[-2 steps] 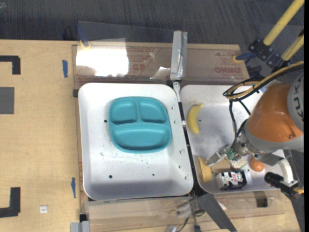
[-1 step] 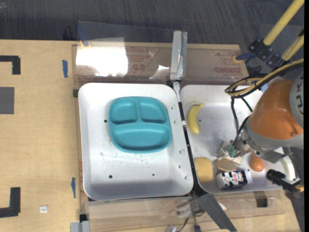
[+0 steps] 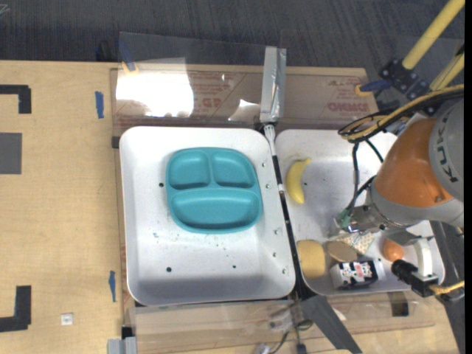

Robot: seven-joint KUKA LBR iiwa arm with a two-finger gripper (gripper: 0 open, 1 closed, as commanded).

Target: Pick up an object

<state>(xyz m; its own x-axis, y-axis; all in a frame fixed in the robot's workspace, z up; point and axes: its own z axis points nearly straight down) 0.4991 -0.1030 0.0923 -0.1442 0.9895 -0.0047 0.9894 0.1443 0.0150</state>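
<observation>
Reaching from the right over the right-hand shallow white bin, with the claw low above a tight cluster at the near edge: rounded tan lump, flat brown oval piece, small white-and-dark printed pack, small orange ball. Cannot tell how wide the claw stands or whether anything is in it; hidden under the grey arm with the orange band. Curved yellow banana lying apart, close to the wall shared with the left-hand white bin, which holds a teal divided plastic plate. Likely trouble: closing on two crowded pieces at once and lifting neither, nudging the ball so it rolls away, or scraping the flat oval without getting beneath it. Risk too of catching the near bin wall.
</observation>
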